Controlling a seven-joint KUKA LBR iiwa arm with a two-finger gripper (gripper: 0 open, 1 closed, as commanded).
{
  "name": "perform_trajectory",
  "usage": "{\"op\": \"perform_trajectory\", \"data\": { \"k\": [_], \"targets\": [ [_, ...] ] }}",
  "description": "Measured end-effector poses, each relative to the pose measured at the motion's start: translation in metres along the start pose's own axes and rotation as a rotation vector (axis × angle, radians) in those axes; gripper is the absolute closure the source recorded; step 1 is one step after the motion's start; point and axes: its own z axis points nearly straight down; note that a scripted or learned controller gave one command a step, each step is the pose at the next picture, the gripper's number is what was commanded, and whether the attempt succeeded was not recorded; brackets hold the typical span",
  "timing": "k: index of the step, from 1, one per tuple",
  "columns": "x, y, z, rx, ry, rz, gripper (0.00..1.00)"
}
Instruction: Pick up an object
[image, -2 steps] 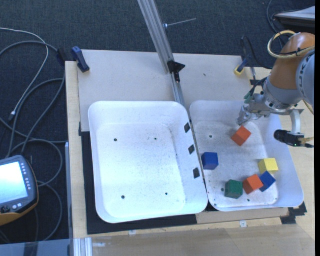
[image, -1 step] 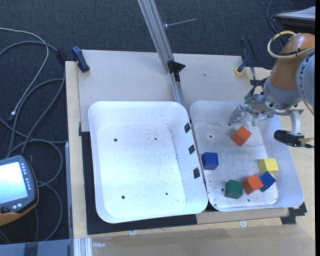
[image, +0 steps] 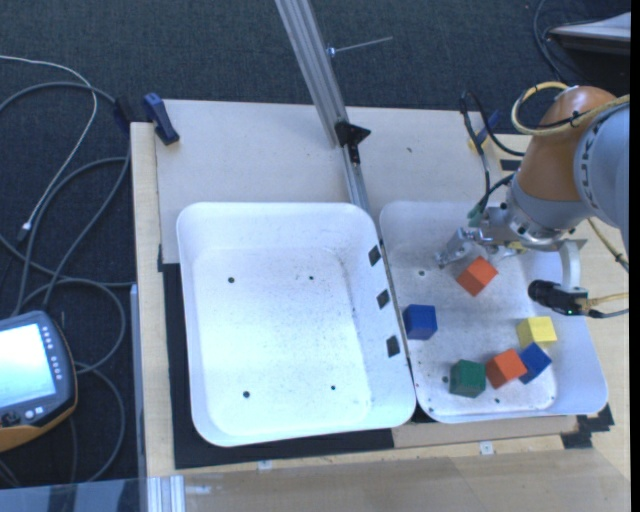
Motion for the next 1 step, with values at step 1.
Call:
{"op": "perform_trajectory", "data": {
  "k": [1],
  "targets": [
    [-0.0007,0.0011,-0.0103,-0.003,0.001,0.002,1.0]
  ]
}}
